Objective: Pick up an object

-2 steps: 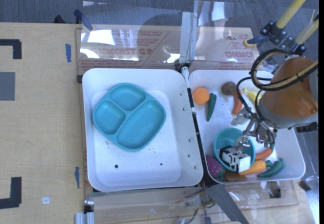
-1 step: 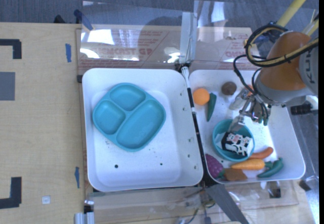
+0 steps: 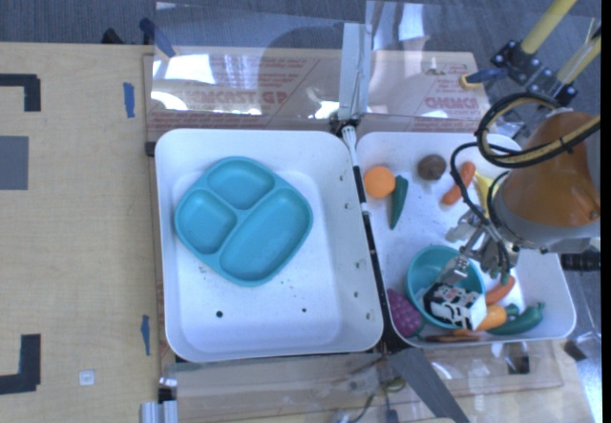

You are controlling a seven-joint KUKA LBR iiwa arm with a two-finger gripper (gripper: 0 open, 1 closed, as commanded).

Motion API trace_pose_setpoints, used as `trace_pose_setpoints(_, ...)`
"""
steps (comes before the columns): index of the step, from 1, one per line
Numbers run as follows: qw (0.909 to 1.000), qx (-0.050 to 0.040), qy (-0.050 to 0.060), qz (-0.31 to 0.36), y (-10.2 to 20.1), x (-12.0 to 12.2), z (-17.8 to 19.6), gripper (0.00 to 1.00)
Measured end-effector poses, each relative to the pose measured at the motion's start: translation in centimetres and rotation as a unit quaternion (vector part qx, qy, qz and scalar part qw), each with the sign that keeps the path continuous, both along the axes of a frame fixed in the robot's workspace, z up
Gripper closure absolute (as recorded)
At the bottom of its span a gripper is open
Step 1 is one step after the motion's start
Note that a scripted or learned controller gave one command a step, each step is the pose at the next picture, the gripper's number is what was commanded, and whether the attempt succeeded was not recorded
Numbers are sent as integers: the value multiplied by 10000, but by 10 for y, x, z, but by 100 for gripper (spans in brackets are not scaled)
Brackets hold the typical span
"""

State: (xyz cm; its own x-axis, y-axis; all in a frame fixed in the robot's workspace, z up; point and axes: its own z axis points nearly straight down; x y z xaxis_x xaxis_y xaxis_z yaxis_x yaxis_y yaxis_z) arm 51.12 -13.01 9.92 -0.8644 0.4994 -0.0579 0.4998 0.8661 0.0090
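Down at the five o'clock corner of the right bin (image 3: 563, 270), a black-and-white toy (image 3: 452, 304) lies tilted in a small teal bowl (image 3: 426, 270), and the gripper (image 3: 470, 257) hangs right over the bowl's rim at about one o'clock from the toy; whether it touches the toy cannot be told. The toy is hemmed in: a purple piece (image 3: 405, 313) sits against the bowl at eight o'clock, an orange carrot (image 3: 493, 315) and a green vegetable (image 3: 521, 318) crowd it at four o'clock, and the bin's front wall runs just beyond them. More open floor shows toward twelve o'clock, where an orange ball (image 3: 380, 181), a dark green pepper (image 3: 396, 201), a brown lump (image 3: 431, 166) and another orange piece (image 3: 456, 185) lie scattered near the far wall. The grey arm (image 3: 549, 187) with its orange band covers the three o'clock side of this bin. At nine o'clock, the left bin (image 3: 191, 316) holds a teal divided plate (image 3: 242, 219) with bare white floor all round it. Both bins rest on a pale wooden bench (image 3: 72, 249), clear plastic panels (image 3: 250, 77) standing behind them.
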Motion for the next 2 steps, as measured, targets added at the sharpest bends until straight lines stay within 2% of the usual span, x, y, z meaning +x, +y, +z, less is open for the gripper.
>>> trace_pose_setpoints(1,9998,92,196,-1,-12,79,-8,0)
trace_pose_setpoints(2,9932,103,92,-1159,4,1,-5,0)
